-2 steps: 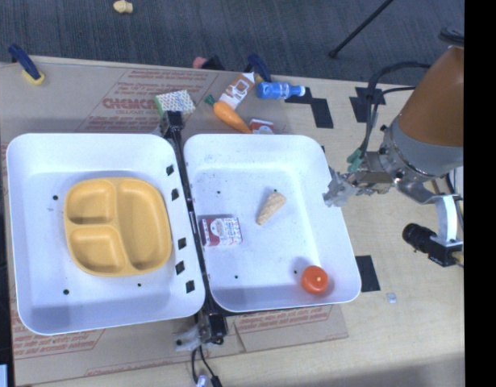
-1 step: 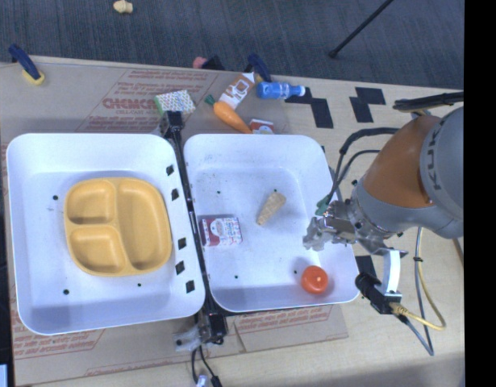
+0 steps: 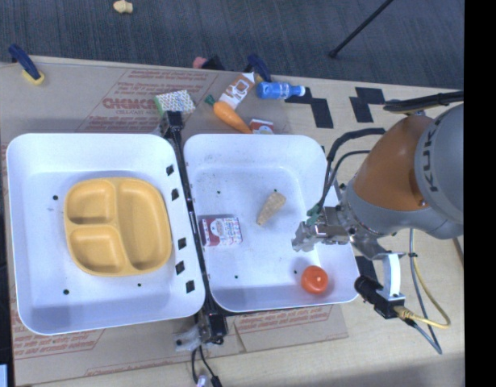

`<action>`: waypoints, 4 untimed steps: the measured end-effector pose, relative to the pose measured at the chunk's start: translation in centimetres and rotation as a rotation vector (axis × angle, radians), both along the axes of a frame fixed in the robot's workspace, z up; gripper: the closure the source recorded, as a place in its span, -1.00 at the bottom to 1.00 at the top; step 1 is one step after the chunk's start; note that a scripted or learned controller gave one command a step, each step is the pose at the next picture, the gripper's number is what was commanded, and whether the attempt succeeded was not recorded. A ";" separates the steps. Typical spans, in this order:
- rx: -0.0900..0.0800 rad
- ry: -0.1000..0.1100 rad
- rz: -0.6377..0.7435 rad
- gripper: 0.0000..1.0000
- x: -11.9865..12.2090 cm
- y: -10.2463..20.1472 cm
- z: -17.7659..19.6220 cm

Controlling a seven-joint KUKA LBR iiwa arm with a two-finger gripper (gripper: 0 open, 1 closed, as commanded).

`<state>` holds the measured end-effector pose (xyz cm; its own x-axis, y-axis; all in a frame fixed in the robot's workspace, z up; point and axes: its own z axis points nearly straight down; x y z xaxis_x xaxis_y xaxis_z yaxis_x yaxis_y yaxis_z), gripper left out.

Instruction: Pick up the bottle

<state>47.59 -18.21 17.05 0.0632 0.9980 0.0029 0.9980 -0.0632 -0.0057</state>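
Note:
A small blue bottle [image 3: 278,90] lies on its side on the cardboard behind the right bin [image 3: 256,147], outside it. Next to it on the left lies a white bottle with an orange label [image 3: 238,90]. My gripper [image 3: 309,239] hangs low over the right side of the right bin, well in front of both bottles and just above an orange-red round fruit [image 3: 314,280]. Nothing shows between the gripper's tips. The grey arm with its orange band [image 3: 393,176] comes in from the right.
The right bin also holds a red-and-white carton [image 3: 220,230] and a tan cone-shaped piece [image 3: 270,208]. A yellow divided plate [image 3: 117,224] sits in the left bin [image 3: 22,216]. A carrot [image 3: 230,117] and a green patterned packet [image 3: 174,101] lie behind the bins.

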 end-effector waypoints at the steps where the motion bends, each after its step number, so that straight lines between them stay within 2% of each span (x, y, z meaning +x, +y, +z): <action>1: 0.001 0.000 0.227 1.00 0.0 1.5 0.6; 2: 0.000 -0.002 0.269 1.00 0.0 6.8 2.4; 3: 0.000 -0.003 0.491 1.00 0.1 9.2 3.4; 4: 0.001 -0.002 0.545 1.00 0.0 13.5 2.1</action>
